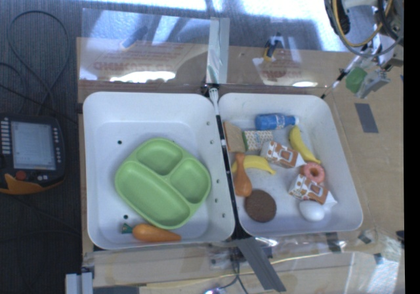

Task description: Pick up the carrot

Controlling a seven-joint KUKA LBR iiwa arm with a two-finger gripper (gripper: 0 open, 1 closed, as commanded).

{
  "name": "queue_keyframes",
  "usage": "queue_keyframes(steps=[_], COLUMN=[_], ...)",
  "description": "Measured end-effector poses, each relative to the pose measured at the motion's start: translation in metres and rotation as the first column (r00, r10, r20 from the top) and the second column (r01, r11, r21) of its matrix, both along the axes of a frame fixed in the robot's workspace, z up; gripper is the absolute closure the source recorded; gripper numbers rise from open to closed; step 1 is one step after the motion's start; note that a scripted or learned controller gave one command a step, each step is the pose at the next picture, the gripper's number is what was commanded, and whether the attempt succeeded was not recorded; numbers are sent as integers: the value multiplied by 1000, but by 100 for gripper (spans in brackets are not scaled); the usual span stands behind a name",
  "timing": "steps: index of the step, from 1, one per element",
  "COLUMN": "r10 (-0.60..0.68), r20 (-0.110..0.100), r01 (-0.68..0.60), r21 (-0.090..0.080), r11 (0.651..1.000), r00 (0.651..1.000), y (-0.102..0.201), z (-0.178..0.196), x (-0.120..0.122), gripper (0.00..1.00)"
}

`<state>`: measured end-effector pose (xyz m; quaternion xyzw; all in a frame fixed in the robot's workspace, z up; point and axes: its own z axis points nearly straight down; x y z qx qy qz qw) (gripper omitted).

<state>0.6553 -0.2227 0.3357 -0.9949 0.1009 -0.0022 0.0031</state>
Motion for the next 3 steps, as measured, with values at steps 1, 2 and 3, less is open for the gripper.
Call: queue_keyframes(steps=[1,2,3], r10=[-29,-3,3], r20=[-13,0,-7], r01=[29,3,-3], r21=[6,0,7], r11=[1000,1000,1000], r00=[999,1000,1000], y=[34,-2,45], z=[-63,-4,-32], x=[14,-20,15], gripper=[100,100,100])
